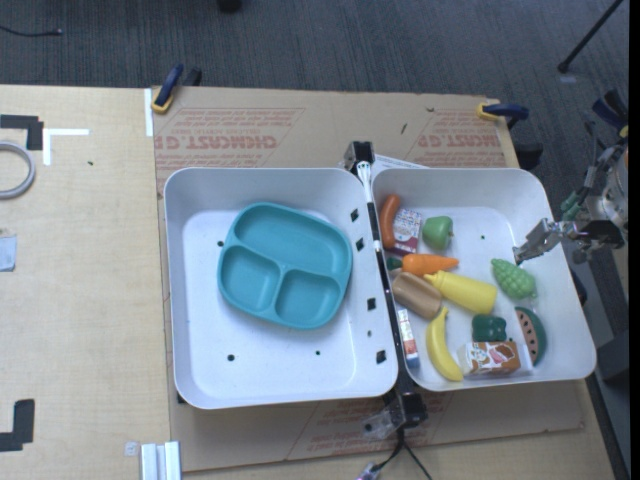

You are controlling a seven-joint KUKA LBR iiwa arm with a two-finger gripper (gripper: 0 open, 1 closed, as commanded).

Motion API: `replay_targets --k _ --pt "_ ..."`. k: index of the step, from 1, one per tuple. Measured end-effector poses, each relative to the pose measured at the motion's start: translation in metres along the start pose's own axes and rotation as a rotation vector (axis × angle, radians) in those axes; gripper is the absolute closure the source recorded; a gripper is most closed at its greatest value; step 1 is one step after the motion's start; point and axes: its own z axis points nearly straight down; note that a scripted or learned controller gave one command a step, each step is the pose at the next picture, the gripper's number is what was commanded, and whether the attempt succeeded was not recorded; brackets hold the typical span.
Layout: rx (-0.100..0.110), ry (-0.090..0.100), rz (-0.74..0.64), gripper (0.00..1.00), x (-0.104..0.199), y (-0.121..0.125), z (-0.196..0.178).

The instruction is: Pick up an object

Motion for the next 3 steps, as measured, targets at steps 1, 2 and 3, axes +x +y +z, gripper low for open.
replay_targets --k 1,2,3 --pt "0.0 0.001 0.002 0.0 0.043 0.016 0.123" --pt "-0.003 0.0 0.004 0.0 0.088 -0.027 0.157" --pt "-0.01 -0.001 0.008 1.0 0.088 -0.024 0.147"
